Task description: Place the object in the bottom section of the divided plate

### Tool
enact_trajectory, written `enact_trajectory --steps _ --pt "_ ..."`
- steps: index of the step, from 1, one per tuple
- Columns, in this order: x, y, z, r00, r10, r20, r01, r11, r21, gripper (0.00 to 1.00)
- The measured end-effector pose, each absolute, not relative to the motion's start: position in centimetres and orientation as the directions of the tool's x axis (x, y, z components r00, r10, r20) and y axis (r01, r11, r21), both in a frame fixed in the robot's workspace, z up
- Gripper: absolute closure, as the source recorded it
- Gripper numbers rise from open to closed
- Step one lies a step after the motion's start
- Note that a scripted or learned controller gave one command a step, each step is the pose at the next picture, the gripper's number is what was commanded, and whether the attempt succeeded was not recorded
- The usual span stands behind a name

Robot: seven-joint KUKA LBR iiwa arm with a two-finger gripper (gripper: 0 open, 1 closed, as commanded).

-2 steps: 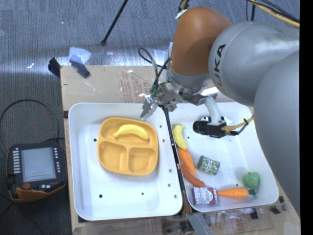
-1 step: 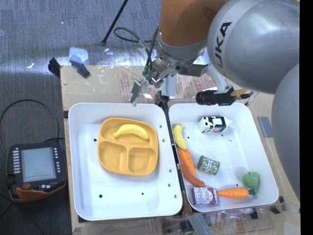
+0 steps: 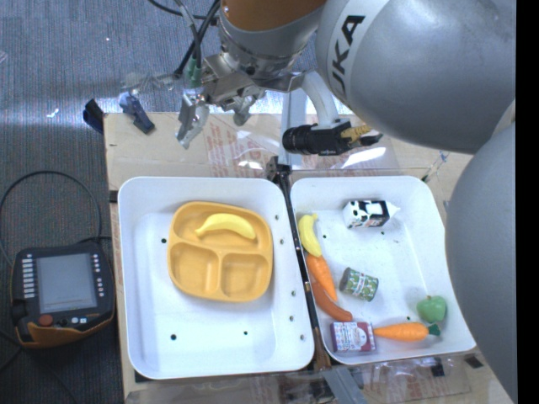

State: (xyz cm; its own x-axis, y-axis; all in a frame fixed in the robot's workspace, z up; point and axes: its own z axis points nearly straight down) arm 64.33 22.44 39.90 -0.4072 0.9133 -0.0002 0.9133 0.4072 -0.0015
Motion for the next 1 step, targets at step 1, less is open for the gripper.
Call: enact_trajectory --steps 1 --pt "60.99 22.33 43.69 -0.493 0.870 0.000 0.870 0.493 -0.001 0.00"
